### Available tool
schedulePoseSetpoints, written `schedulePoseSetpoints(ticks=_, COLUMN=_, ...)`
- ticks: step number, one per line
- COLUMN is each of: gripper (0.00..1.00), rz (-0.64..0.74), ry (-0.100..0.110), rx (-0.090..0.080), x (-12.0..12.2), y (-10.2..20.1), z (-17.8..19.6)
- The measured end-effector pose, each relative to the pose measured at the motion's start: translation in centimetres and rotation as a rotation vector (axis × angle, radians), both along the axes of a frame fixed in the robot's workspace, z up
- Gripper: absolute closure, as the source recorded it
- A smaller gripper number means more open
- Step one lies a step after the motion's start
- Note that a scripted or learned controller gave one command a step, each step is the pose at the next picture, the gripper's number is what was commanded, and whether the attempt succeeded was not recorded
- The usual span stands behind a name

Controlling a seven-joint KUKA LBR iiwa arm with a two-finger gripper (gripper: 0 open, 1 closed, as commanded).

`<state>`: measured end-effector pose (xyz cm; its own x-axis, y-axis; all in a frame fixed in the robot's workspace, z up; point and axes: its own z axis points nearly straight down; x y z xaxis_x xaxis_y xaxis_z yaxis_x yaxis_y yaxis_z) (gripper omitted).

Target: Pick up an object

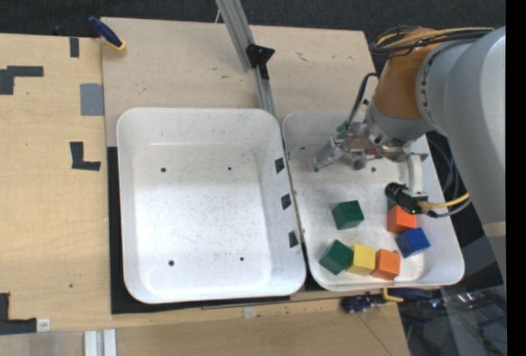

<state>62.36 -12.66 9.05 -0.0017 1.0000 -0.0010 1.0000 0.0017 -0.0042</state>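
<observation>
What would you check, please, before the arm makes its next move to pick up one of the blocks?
1. Blocks are within the right bin: ok; all six lie in its near half.
2. Gripper carries nothing: ok; no block sits between its fingers.
3. Gripper is over a target: not ok; it hangs over the bare far part of the bin, away from the blocks.
4. An isolated target exists: ok; the dark green block stands apart from the others.
5. Row of green block, yellow block and orange block: not ok for an easy grasp; they touch side by side.
6. Gripper height above the bin floor: cannot tell.
</observation>
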Motion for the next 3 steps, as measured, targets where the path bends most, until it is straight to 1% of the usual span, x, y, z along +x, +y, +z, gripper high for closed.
schedulePoseSetpoints(ticks=1, gripper=1.00, rz=0.001, ry=-0.001, rx=0.001, x=0.1, y=0.1, z=1.1)
schedulePoseSetpoints(ticks=2, gripper=1.00, rz=0.000, ry=-0.007, rx=0.001, x=0.4, y=0.0, z=5.4)
schedulePoseSetpoints(ticks=3, gripper=1.00, rz=0.000, ry=-0.009, rx=0.000, x=0.4, y=0.3, z=11.7)
